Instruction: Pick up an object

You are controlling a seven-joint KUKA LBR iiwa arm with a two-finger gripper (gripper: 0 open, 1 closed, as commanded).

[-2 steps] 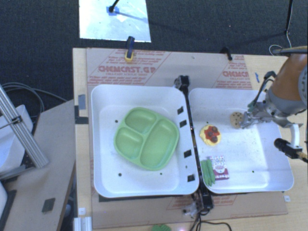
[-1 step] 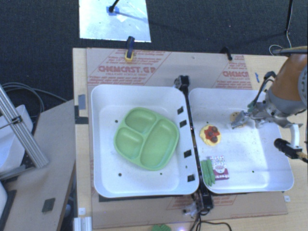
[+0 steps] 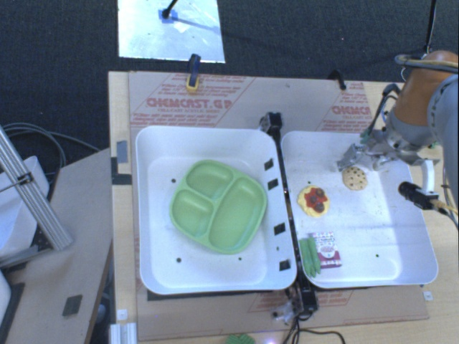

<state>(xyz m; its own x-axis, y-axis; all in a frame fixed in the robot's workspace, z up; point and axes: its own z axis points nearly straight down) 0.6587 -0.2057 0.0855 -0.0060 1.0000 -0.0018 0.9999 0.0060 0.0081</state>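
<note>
Beneath the arm (image 3: 423, 99), the cookie (image 3: 353, 178) lies partly hidden.

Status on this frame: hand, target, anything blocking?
Hand low in right bin, just above the cookie. Nothing seen in its grip. Pizza toy close by on the left; green divided plate alone in left bin.

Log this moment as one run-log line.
gripper over right bin, above cookie | nothing seen held | pizza toy untouched | green tray in left bin
</note>
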